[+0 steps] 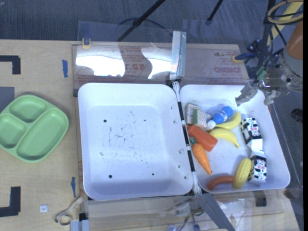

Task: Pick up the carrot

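The carrot (pixel 202 158) lies by the right bin's (pixel 281 177) left wall, its top touching an orange bottle (pixel 202 136). The gripper (pixel 255 94) hovers over the far corner, apparently open, holding nothing.

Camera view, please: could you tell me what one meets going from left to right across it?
Green divided plate → left white bin → carrot → blue bottle → cow-patterned carton → hand.

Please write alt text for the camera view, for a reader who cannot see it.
The gripper hovers over the right bin's far corner, apart from the carrot lying near the divider among toy foods. A green plate sits left of the bins.
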Controlling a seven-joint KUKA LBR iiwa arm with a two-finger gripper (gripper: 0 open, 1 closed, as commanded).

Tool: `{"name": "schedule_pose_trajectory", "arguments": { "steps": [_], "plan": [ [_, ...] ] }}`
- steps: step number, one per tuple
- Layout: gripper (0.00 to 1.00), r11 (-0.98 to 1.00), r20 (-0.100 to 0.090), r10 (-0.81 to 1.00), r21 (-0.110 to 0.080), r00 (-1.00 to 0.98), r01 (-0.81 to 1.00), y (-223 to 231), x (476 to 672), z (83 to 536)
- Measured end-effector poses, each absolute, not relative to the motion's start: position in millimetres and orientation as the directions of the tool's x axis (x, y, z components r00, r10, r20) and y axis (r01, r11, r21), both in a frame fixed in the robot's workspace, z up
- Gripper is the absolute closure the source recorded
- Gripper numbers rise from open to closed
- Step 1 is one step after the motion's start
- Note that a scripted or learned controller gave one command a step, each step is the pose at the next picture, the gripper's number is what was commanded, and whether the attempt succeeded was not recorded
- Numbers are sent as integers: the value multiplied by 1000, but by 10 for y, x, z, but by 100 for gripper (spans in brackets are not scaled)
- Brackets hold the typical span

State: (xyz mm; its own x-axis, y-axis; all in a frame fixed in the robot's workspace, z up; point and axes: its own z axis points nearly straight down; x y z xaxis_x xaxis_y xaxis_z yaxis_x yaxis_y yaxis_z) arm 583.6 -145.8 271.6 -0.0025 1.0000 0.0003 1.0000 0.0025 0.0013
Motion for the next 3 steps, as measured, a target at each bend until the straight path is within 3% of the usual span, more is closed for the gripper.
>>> {"name": "schedule_pose_trajectory", "arguments": {
  "steps": [1,2,3],
  "plan": [
    [0,-56,1,998,-1,56,998,-1110,5755,1520],
    [0,78,2,997,-1,-78,997,-434,5605,1846],
    [0,138,1,990,1,-138,990,87,6115,1848]
  ]
}}
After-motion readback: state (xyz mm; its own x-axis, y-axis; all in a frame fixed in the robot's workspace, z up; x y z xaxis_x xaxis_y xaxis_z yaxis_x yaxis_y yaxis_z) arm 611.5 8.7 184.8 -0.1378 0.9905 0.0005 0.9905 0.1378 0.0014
